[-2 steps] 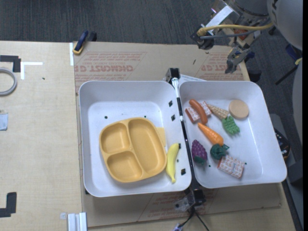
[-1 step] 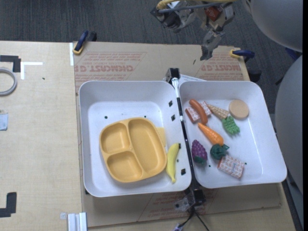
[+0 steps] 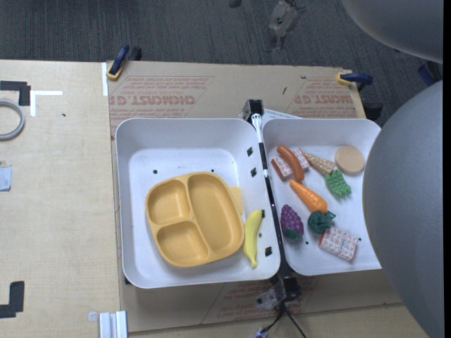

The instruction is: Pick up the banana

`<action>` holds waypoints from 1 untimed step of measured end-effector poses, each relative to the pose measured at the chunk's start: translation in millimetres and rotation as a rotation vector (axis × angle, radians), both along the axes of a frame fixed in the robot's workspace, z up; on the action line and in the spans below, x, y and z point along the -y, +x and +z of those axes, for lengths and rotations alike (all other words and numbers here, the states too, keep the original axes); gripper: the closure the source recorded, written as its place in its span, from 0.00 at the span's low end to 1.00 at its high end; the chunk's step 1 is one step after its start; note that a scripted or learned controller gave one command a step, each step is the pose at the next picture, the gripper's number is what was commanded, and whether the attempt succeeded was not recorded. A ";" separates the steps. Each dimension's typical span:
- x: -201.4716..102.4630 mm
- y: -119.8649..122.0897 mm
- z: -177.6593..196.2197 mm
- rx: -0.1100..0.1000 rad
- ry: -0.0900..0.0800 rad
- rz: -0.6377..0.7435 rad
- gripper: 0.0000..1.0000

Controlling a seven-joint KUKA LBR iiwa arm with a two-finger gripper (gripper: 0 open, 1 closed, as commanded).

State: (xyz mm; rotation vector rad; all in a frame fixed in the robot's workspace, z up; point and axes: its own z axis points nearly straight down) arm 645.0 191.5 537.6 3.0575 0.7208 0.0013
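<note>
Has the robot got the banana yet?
Not yet. Nothing looks done: the banana lies in the left bin, beside the yellow divided plate. The gripper hangs far above the bins with nothing between its fingers. Reaching down, grabbing and lifting are all left.

The counter (image 3: 56, 210) is pale wood. A brown cardboard sheet (image 3: 211, 90) with red printed lettering lies flat across its right part, held at the far edge by two blue-and-yellow clamps, one (image 3: 118, 60) at the sheet's far-left corner and one (image 3: 354, 79) at its far-right corner. Two shallow white bins rest on the cardboard, touching side by side: the left bin (image 3: 134, 189) and the right bin (image 3: 352, 129). Black tape marks (image 3: 15, 90) sit on the bare wood near the counter's left edge.
</note>
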 end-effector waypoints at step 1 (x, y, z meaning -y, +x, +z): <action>-36.7 5.2 0.1 0.001 0.001 -0.221 0.00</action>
